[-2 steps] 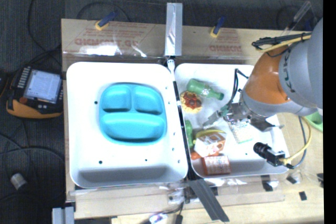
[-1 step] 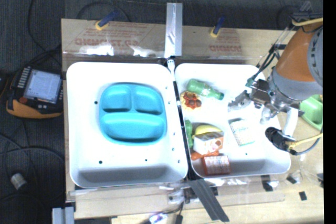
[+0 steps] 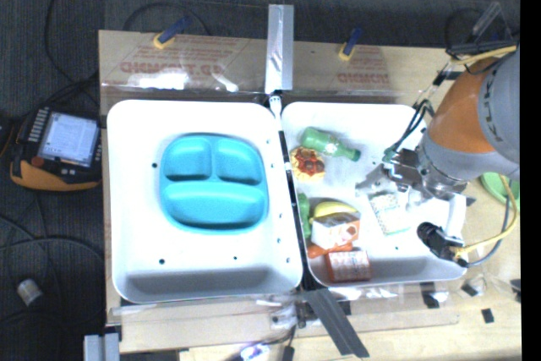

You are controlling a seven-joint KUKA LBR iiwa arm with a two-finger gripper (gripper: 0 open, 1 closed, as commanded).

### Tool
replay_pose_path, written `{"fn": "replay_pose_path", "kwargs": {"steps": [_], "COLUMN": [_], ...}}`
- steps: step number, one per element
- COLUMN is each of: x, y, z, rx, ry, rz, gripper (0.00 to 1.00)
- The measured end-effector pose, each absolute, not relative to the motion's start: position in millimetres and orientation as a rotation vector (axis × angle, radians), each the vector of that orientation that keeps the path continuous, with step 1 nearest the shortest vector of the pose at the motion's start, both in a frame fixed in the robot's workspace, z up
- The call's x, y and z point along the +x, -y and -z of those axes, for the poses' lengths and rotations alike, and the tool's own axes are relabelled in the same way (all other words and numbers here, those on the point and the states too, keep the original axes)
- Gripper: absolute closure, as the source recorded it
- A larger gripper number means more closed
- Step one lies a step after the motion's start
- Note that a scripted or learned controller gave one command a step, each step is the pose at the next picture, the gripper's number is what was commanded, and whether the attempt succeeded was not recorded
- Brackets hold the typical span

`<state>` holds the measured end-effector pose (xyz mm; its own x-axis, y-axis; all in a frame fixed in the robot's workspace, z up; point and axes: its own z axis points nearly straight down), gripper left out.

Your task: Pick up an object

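My gripper (image 3: pixel 392 180) hangs low over the right side of the right bin (image 3: pixel 372 116), below the orange band of the arm (image 3: pixel 467 110). Just under it, and slightly nearer the camera, lies a pale flat packet (image 3: pixel 390 214) on the bin floor. Further left in the same bin lie a green bottle (image 3: pixel 330 144), a small pizza-like toy (image 3: pixel 307 163), a yellow fruit (image 3: pixel 332 210), a red and orange box (image 3: pixel 336 233) and a reddish can (image 3: pixel 347 265). A green piece (image 3: pixel 303 205) rests against the divider. I see nothing held up by the gripper.
The left bin (image 3: pixel 135 266) holds a blue divided plate (image 3: pixel 215 182). A metal strip (image 3: pixel 279 46) stands at the back between the bins. A handheld device (image 3: pixel 59 144) lies on the floor to the left. Cables and a green object (image 3: pixel 499 186) sit beside the arm.
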<state>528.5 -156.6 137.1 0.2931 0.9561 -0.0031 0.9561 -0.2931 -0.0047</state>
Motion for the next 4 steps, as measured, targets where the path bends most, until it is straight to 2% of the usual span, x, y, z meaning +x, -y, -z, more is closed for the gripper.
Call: {"fn": "replay_pose_path", "kwargs": {"steps": [1,2,3,4], "x": [535.8,571.3,517.3,492.4], "y": [192,126,133,99], "z": [-89,-122,-95,-95], "rx": [-2.504,-2.444,-2.373,-2.420], "ry": [1.899,1.970,2.098,2.052], "rz": [0.010,-0.005,0.026,0.024], "gripper": [0.00,0.00,0.00,0.00]}}
